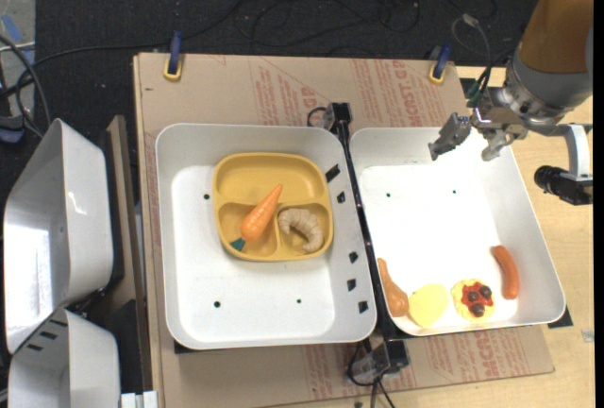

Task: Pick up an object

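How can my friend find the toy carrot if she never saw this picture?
Look at the left white bin and find the yellow divided plate sitting in it. The carrot lies slanted across the plate, pointing up to the right. It is bright orange and pointy with a bit of green at its fat end, while its neighbour, the shrimp, is pale and curled.

Arm (557,28) comes in from the upper right, orange band up top, wrist angled down-left. Gripper (469,139) hangs with its two fingers (447,139) spread apart, nothing between them.
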`<action>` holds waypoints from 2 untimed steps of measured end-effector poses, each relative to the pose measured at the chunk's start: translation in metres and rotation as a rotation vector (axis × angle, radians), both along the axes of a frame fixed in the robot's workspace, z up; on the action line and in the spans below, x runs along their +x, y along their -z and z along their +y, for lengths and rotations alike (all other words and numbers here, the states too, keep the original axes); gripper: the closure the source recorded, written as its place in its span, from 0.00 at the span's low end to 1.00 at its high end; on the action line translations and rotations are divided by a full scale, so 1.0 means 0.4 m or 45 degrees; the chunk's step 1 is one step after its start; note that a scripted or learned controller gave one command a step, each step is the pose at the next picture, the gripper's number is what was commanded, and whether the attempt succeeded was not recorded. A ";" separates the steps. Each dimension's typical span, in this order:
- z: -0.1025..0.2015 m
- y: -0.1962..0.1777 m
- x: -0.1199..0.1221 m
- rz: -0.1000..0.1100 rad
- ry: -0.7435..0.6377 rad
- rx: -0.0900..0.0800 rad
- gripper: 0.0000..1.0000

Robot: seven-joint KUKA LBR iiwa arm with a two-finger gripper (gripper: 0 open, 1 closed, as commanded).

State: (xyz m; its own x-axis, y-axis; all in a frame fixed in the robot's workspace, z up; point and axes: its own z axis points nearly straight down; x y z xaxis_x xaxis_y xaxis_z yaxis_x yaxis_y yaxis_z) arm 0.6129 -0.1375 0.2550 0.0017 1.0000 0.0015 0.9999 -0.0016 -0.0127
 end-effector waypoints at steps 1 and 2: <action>0.001 -0.019 0.005 -0.016 -0.003 -0.002 0.00; -0.014 0.117 -0.016 -0.009 0.001 -0.001 0.00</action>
